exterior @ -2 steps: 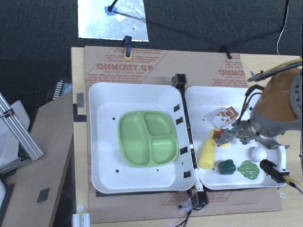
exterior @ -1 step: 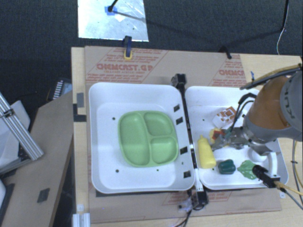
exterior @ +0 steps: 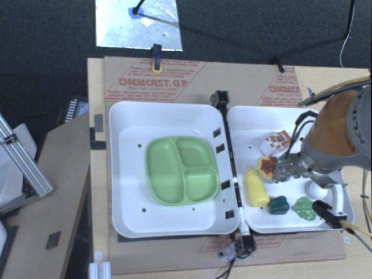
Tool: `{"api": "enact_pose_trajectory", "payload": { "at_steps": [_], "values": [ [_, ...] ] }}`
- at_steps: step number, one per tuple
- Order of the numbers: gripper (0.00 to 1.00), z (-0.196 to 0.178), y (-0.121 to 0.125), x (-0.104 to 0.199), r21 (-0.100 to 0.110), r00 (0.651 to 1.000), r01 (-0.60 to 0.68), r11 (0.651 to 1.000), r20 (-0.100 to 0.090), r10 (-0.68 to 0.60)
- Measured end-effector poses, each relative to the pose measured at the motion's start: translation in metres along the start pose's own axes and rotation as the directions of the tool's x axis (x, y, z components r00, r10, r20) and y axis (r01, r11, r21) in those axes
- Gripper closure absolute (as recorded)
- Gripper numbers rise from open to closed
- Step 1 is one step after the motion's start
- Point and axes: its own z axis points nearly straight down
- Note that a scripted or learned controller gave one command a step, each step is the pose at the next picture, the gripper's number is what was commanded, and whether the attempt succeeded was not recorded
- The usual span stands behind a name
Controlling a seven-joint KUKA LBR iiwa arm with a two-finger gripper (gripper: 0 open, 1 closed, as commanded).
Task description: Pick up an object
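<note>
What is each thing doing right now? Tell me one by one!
Green plate: lying flat in the left bin, nothing on it.
Yellow object: lying in the right bin.
Dark green object: lying beside the yellow one.
Light green object: lying near the front wall.
Gripper: low over the right bin.

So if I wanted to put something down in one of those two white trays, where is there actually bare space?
The left bin has bare floor all around the green divided plate, widest along its left wall. In the right bin, the far strip is bare. Its near half is crowded: yellow piece, dark green block, light green piece, orange-and-white item and the gripper.
</note>
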Motion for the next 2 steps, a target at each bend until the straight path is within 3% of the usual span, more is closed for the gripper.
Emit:
{"api": "enact_pose_trajectory", "payload": {
  "at_steps": [2],
  "values": [
    [1.0, -0.094, 0.015, 0.008, -0.004, 1.0, 0.004, 1.0, 0.001, -0.004]
  ]
}}
